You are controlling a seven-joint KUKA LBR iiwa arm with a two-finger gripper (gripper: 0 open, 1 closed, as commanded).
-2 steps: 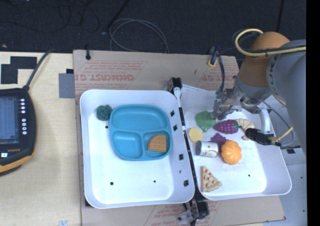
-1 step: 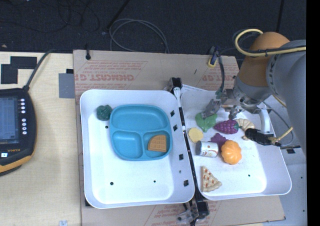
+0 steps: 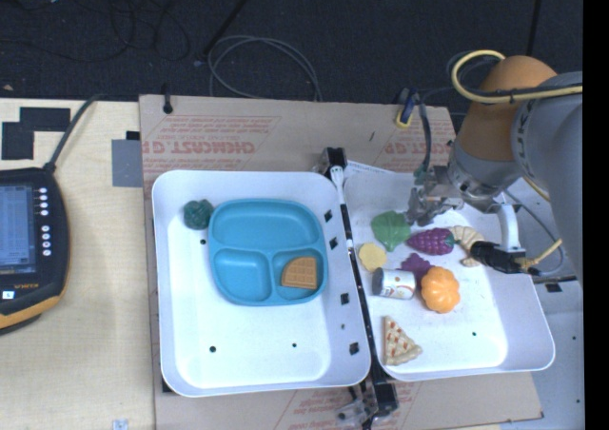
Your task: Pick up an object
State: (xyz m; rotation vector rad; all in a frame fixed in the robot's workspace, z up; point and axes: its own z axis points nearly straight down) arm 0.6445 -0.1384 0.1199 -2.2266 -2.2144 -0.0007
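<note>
Camera view places the tool [image 3: 424, 202] low in the right white bin [image 3: 514, 342], between the green leafy toy [image 3: 390, 227] and the purple plastic grape bunch [image 3: 430, 242]; whether it is open or closed, you cannot tell. Expect a miss or double contact, because the toys crowd together.

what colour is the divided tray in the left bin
Light blue, best seen in the camera view: the divided tray holds a tan waffle.

You can't tell how the gripper [image 3: 422, 212] fingers stand; the pendant [image 3: 27, 243] is cut off at the left edge.
</note>
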